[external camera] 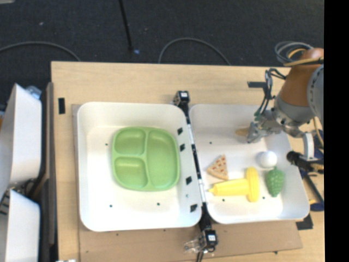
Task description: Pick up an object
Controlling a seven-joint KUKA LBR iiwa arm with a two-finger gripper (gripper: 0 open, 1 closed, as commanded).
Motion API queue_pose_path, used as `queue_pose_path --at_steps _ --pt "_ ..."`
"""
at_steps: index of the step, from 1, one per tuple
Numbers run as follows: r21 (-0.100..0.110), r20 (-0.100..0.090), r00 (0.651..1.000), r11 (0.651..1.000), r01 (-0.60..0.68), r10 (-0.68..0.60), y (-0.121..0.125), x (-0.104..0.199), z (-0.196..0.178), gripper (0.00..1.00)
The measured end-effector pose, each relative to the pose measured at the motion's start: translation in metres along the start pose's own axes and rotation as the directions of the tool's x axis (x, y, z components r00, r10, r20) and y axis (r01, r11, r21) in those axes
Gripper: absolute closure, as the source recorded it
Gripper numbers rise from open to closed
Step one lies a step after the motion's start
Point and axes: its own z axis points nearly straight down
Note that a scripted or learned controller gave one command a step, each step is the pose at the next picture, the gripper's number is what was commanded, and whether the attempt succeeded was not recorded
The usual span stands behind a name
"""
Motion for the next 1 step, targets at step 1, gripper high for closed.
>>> queue_pose_path --at_steps 1 --pt "-0.002 0.000 1.000 1.000 -0.001 0.001 -0.0007 -0.0036 -0.0654 1.00"
